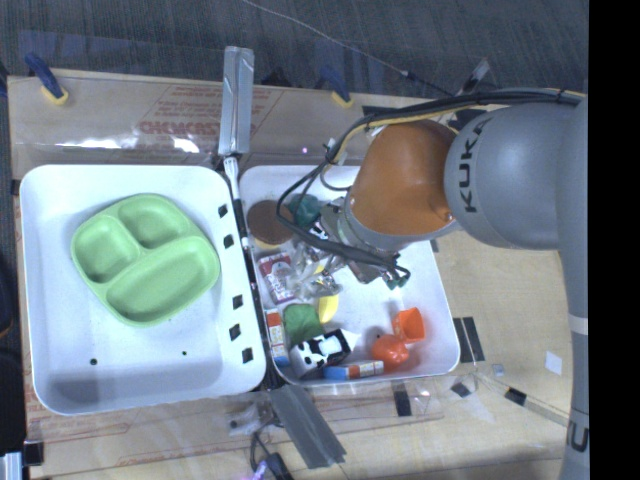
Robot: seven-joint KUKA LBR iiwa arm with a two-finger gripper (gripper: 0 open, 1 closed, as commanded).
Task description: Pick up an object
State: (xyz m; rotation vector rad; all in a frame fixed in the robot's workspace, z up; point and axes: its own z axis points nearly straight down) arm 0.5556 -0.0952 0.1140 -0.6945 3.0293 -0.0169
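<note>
The arm's orange wrist band hangs over the right bin, and the gripper reaches down to the left into a pile of objects. Under it lie a clear red-printed packet, a yellow piece and a green object. A brown round object sits at the bin's left wall. Toward the front are a black-and-white object, an orange toy and a marker-like stick. The wrist hides the fingertips.
The left bin holds a green divided plate. A metal divider with black clips runs between the bins. The arm's grey body covers the right bin's far right corner.
</note>
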